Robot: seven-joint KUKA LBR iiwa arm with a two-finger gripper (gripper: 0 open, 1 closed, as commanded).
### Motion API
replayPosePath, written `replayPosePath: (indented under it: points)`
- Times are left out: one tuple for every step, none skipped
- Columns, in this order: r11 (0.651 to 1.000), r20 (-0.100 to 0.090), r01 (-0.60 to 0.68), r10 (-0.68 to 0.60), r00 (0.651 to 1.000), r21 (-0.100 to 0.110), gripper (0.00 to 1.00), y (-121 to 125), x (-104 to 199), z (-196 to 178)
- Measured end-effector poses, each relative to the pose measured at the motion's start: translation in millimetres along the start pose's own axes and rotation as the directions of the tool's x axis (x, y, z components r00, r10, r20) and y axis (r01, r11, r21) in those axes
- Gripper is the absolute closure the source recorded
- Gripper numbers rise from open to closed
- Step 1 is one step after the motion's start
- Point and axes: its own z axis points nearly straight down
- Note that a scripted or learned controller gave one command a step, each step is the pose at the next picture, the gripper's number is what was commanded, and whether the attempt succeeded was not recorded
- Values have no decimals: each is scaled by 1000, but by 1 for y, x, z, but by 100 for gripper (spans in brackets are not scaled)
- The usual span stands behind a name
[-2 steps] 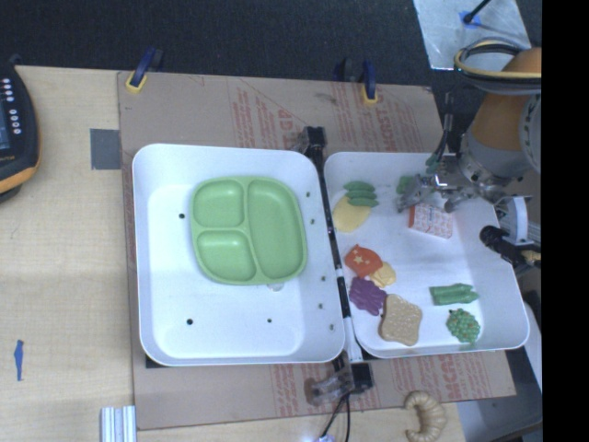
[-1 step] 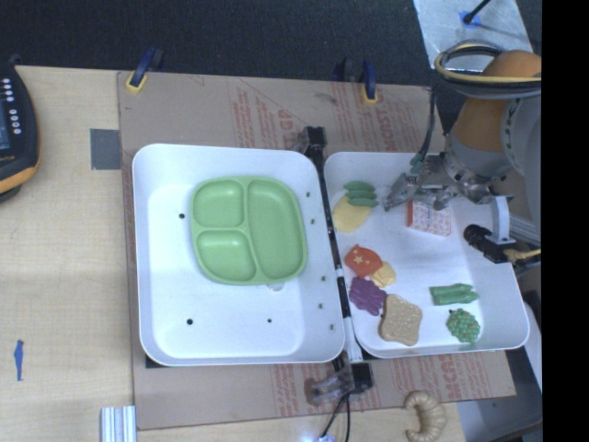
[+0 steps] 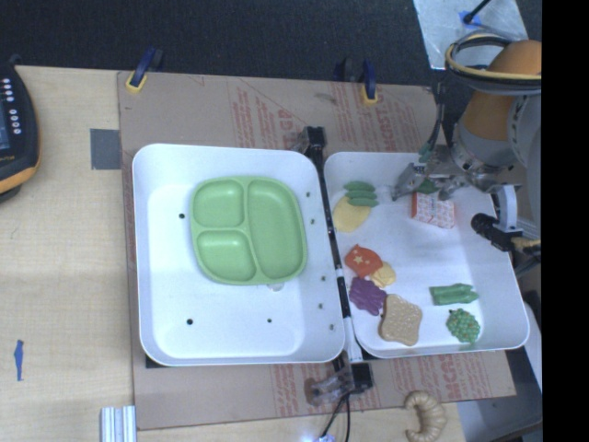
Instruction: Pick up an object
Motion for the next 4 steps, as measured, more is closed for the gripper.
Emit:
replayPosePath:
  points:
    - [1000, 1, 0, 0, 1000, 0, 0, -1, -15, 1]
    - [1000, -3, 5, -5, 1000, 11, 0, -3, 42, -8]
    - [1000, 3, 2, -2, 1000, -5, 0, -32, 35, -1]
    - [1000, 0, -4, 4, 1000, 9, 0, -56, -9, -20]
